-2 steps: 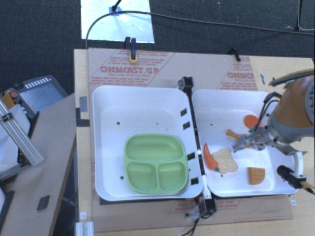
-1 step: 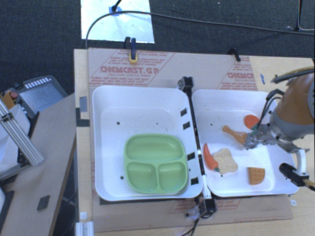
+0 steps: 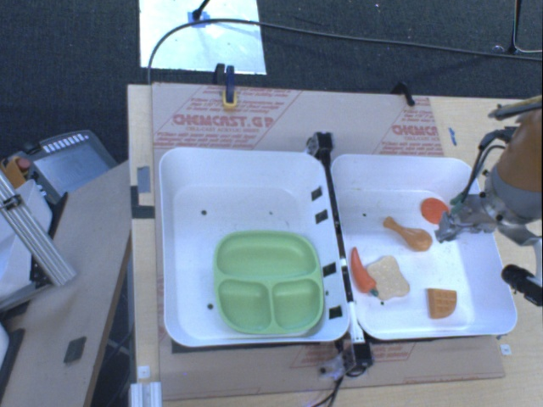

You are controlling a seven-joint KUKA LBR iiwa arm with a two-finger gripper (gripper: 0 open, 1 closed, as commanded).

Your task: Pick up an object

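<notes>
The right bin [image 3: 475, 308] holds several toy foods. A tan drumstick [image 3: 407, 233] lies near its middle. An orange-red round piece [image 3: 433, 209] sits just behind it, toward the right wall. A red-orange carrot [image 3: 362, 272] rests against a pale slice of bread [image 3: 388, 277] near the divider, and an orange wedge [image 3: 441, 302] sits at the front right. My gripper [image 3: 447, 228] reaches in from the right and hangs low between the round piece and the drumstick's thick end. Nothing shows between its fingers.
The left bin [image 3: 182, 227] holds a green divided plate [image 3: 269, 281]. A black clip strip [image 3: 333, 227] runs along the wall between the two bins. Cables cross the dark floor behind the bench, and a grey device sits at the far left.
</notes>
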